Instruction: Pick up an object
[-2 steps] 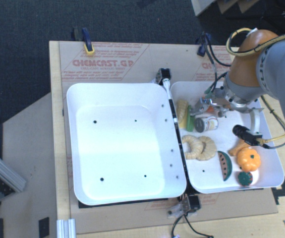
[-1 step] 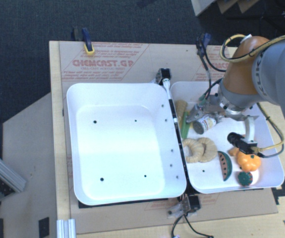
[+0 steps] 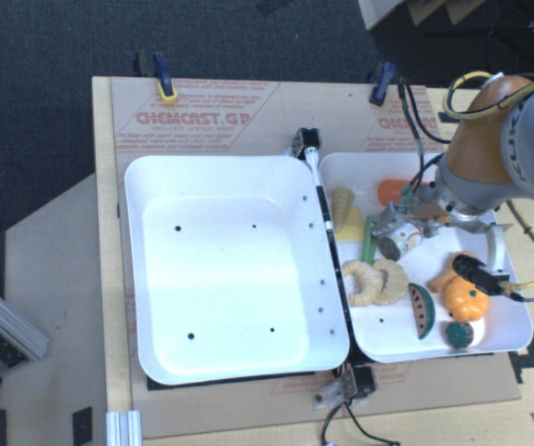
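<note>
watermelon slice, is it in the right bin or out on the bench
In the right bin. The watermelon slice lies on the bin's white floor near its front rim, beside the orange toy.

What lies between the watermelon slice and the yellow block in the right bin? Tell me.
In the camera view, a pale pretzel-shaped toy lies between the watermelon slice and the yellow block, near the bin's left wall.

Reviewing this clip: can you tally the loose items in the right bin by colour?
Counted from what shows in the right bin; the arm may hide more.
Orange: 2 (one at the back, one at the front)
Green: 2 (stick, small round piece)
Beige or yellow: 2 (block, curled piece)
Watermelon slice: 1
Total: 7
</note>
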`<state>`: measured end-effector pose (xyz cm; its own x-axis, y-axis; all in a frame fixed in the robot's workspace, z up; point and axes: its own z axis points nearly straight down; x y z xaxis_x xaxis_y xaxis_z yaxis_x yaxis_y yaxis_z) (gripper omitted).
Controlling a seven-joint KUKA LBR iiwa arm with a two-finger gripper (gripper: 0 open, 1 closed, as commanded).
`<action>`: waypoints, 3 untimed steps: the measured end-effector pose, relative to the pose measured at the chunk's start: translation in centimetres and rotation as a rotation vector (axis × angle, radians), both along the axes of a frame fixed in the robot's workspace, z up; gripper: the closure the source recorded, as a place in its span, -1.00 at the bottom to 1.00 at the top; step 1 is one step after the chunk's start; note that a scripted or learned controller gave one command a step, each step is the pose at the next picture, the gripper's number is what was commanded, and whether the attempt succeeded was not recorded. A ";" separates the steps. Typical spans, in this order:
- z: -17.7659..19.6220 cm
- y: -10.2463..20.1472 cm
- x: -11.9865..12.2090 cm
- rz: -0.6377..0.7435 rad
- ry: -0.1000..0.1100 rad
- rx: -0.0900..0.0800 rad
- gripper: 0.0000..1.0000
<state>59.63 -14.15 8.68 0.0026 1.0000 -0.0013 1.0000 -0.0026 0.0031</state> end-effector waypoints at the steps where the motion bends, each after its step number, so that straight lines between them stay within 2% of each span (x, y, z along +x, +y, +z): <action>1: 1.2 0.2 0.2 0.002 -0.006 0.001 1.00; 2: 0.2 1.5 4.1 0.005 -0.002 -0.002 1.00; 3: 1.4 1.4 4.1 0.004 -0.005 -0.002 1.00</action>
